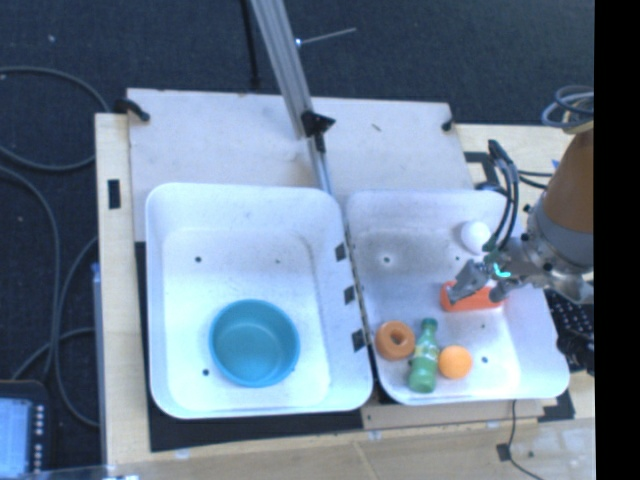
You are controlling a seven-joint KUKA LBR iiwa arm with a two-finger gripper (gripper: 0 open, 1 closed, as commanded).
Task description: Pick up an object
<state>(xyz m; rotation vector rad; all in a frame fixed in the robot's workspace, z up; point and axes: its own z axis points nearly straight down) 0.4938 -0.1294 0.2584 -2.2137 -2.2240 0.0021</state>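
Observation:
In the right bin (400, 238), a flat orange-red object (478, 301) lies near the middle right. My gripper (467, 284) hangs directly over its left end and seems to touch it. The grey arm with its orange band (570, 193) comes in from the right. A white ball (472, 234) rests just behind the gripper. Along the bin's front edge sit a brown ring-shaped donut (396, 339), a green bottle (424, 358) lying down, and an orange ball (455, 362).
The left bin (200, 228) holds a blue bowl (255, 342) at its front. A slanted metal pole (285, 58) runs from the top down to the seam between the bins. Black cables (505, 183) trail beside the arm.

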